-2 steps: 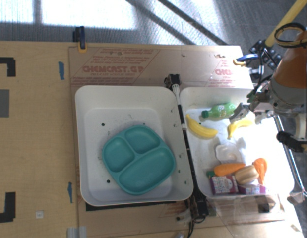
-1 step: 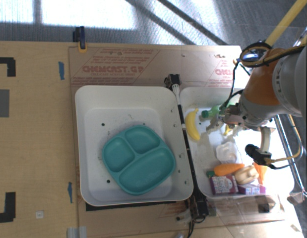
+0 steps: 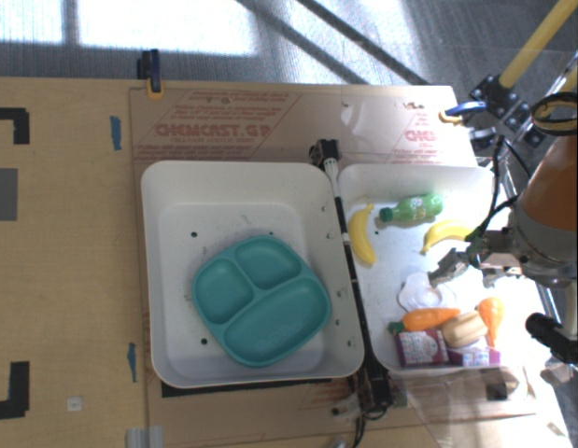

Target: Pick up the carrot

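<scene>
An orange carrot (image 3: 430, 319) with a green stub at its left end lies flat near the front of the right bin (image 3: 391, 180). A second, shorter orange carrot-like piece (image 3: 491, 313) sits to its right, pointing toward the front. My gripper (image 3: 452, 267) hangs over the right bin, just behind the long carrot and above a white round item (image 3: 419, 295). It is apart from both orange pieces and I see nothing in it.
The right bin also holds two bananas (image 3: 362, 235) (image 3: 444, 234), a green bottle (image 3: 412, 209), a bread roll (image 3: 464, 329) and a pink carton (image 3: 420, 348) crowded against the carrot. A teal divided plate (image 3: 260, 299) lies in the left bin (image 3: 167, 250).
</scene>
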### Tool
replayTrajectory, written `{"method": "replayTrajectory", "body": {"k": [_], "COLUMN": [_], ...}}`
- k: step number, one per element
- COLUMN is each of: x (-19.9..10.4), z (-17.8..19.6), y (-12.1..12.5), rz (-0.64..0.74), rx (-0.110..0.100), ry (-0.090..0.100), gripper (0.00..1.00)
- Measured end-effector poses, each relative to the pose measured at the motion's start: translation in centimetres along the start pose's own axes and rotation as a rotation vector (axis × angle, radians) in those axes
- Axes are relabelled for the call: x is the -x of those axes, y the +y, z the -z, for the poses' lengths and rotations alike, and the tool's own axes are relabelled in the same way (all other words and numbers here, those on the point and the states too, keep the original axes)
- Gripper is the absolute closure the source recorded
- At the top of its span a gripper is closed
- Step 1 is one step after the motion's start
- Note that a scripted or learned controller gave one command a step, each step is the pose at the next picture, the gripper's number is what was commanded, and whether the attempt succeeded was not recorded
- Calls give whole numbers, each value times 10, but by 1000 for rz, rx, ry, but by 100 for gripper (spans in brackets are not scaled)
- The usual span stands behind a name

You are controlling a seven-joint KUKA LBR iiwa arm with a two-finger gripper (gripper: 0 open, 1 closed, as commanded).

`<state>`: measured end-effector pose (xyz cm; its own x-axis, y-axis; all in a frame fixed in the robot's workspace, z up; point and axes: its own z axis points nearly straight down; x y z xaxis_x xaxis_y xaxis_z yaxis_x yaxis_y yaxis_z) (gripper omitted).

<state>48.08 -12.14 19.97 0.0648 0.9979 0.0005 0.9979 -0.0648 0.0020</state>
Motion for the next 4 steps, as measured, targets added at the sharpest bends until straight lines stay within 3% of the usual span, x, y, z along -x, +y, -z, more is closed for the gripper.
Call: {"method": "replayTrajectory", "body": {"k": [1,2,3,4], "x": [20,45,48,48], "z": [-104,-110,-98,-99], "y": [1,6,10,9], "rz": [207,382,379,378], "rx": [4,10,25,23], "ry": [-2,-1,-13,-13], "gripper": [0,0,100,0]}}
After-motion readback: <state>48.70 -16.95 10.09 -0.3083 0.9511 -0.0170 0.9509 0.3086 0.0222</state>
